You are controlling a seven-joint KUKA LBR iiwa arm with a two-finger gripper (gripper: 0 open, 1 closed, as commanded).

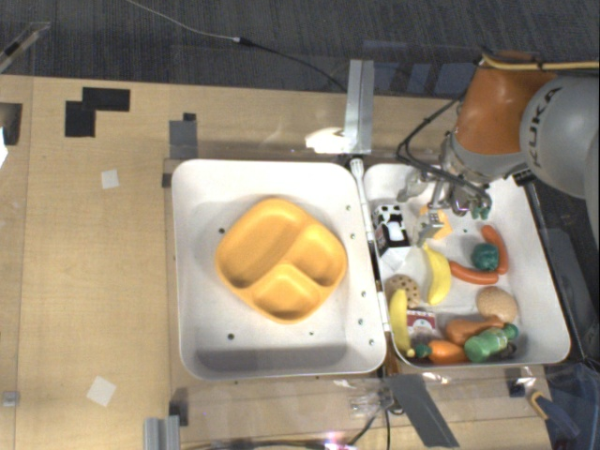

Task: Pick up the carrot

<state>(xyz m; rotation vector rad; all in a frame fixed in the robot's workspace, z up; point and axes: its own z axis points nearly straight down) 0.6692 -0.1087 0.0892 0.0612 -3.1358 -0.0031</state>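
**Carrot not yet picked**

The carrot lies at the near edge of the right bin, among other toy food. The gripper hovers over the bin's far end, well apart from it; whether its jaws are spread or clenched cannot be told. Reach, grasp and lift all remain.

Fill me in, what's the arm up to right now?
The KUKA arm reaches in from the right, and its gripper hovers over the upper part of the right bin, which holds a pile of toy food. It is meant to pick up the carrot, which lies untouched at the bin's lower edge, beside a green vegetable. Nothing shows between the fingers. The left bin holds a yellow divided plate.
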